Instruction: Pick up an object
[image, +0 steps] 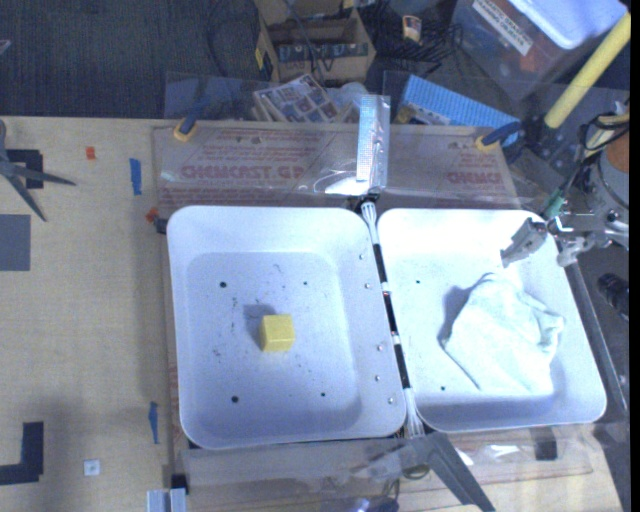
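A small yellow cube (277, 332) lies near the middle of the left bin (200, 240). A crumpled white cloth (500, 338) rests in the right bin (420, 235), toward its right side. My gripper (541, 254) hangs over the right bin's upper right corner, just above the cloth's top edge and apart from it. Its two fingers are spread, one finger (520, 244) pointing left and down, so it is open with nothing between them.
A clear plastic panel with red lettering (270, 165) stands behind both bins. The bins meet at a central rim with screws (385, 300). The wooden bench (80, 300) stretches to the left. Cables and boxes clutter the back.
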